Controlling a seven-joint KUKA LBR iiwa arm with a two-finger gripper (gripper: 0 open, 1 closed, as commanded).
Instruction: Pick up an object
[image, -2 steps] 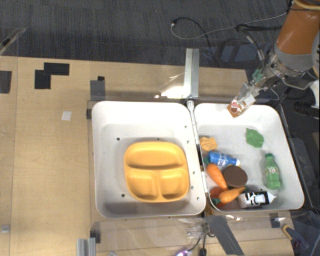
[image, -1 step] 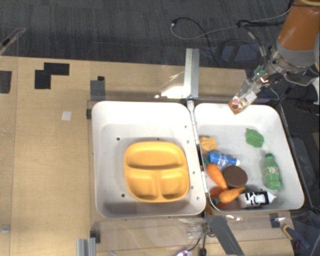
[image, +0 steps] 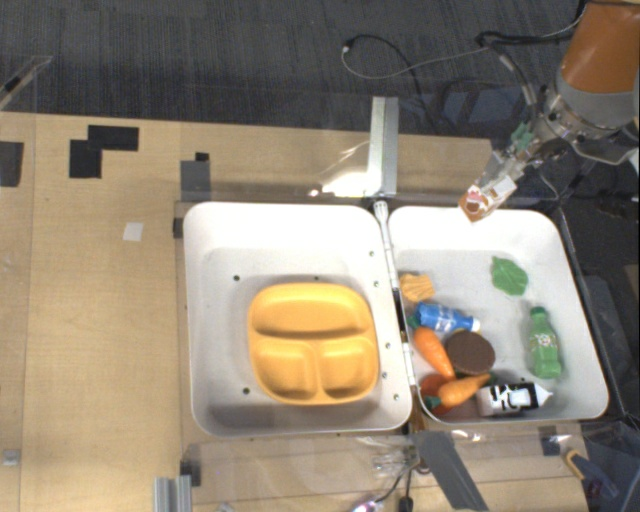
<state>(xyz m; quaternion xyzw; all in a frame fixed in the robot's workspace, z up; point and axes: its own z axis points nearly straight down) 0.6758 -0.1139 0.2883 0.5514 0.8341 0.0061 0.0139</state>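
Arm's up at about 1 o'clock of the frame, orange band at the top right corner, gripper (image: 497, 186) hanging over the back rim of the right bin (image: 566, 262). Fingers closed on a small reddish-brown and white object (image: 479, 201), lifted clear of the bin floor; can't tell what it is, too small. Rest of the right bin's stuff sits toward 6 o'clock: green leafy piece (image: 509, 276) at the bin's 2 o'clock, green bottle (image: 543, 343) at 4, blue bottle (image: 445, 319) near center-left, a carrot (image: 432, 351) touching a dark brown disc (image: 470, 353), second carrot (image: 459, 390) just below that, black-and-white bottle (image: 514, 397) lying at the front edge. Small tan item (image: 415, 288) against the divider at 10 o'clock. Left bin (image: 215, 260) has a yellow compartment tray (image: 313, 339) roughly centered.
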